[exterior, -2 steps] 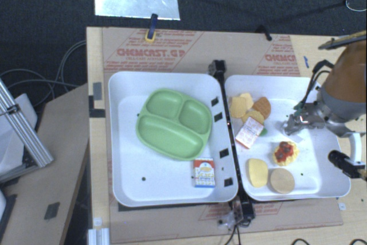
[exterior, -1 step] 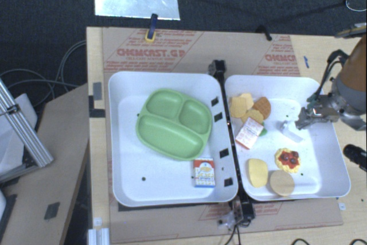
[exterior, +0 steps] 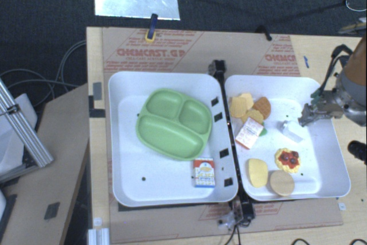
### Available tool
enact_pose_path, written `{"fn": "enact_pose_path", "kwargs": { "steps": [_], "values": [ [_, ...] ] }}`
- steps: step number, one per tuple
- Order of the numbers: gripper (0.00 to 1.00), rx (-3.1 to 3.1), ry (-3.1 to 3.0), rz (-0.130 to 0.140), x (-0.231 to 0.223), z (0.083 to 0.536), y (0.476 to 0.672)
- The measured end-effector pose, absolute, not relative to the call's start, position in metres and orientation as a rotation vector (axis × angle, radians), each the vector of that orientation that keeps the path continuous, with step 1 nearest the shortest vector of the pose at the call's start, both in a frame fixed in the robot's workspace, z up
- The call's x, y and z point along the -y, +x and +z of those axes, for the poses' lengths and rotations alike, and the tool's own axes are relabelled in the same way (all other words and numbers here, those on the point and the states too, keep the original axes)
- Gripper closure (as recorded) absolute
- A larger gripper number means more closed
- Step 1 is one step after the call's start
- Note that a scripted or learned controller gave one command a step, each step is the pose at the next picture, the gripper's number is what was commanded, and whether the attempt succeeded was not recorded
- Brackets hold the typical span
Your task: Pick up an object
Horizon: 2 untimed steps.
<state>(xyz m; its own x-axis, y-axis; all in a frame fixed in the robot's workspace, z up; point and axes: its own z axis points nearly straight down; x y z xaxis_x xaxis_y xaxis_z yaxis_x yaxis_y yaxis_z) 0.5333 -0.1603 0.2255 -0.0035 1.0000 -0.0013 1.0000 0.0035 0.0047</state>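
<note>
I can't tell how my gripper's [exterior: 307,116] jaws stand, but the small white block [exterior: 292,132] just beside it looks light and rigid, so I'd pinch its long sides.

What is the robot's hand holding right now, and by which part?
Nothing that can be seen. The hand hangs over the right bin, just beside a small white piece, with no object visible between its fingers.

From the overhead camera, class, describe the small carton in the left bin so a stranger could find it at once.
Start at the left bin, which holds a green divided plate. Just below the plate's lower right edge lies the small carton. It is boxy with a red-and-white printed face.
</note>
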Motion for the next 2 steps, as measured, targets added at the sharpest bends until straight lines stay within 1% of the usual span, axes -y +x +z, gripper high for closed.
{"fn": "enact_pose_path", "kwargs": {
  "steps": [1,2],
  "values": [
    [1.00,-2.231,2.208,0.007,0.106,0.229,0.565],
    [1.00,-2.230,2.210,0.005,0.071,0.224,0.590]
  ]
}}
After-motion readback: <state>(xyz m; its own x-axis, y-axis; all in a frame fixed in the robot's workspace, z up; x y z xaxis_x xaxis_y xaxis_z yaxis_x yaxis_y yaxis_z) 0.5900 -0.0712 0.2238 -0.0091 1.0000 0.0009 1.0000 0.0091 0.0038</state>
